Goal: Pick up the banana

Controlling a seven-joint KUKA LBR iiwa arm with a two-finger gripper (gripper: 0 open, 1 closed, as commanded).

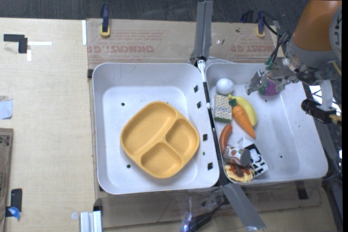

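Hanging over the far right part of the right bin [304,133], above its floor: the hand [265,84], carried by the grey arm with the orange band [318,19] reaching in from the right. Showing something purple [268,88] at the fingertips, too small and blurred for naming or for judging as gripped; finger spread impossible to tell.

Lying along the left side of the same bin, well apart from the hand: the banana [246,108], yellow, curving from near the white ball [224,85] down toward the right. Pressing against its lower edge, a carrot [243,120], orange, pointing down and right. Sitting just left of both, a green-and-tan block, sponge-like [222,108]. Lying below that, a reddish sausage-shaped piece [225,136]. Crowding the near left corner, a small packet with red, white and black printing [244,157] on top of a flat yellow-and-red item [238,173].

Resting tilted in the middle of the left bin [109,89], a yellow three-compartment plate [159,139]. Standing side by side on the bench [43,106], both bins, with cardboard [147,43] behind them.
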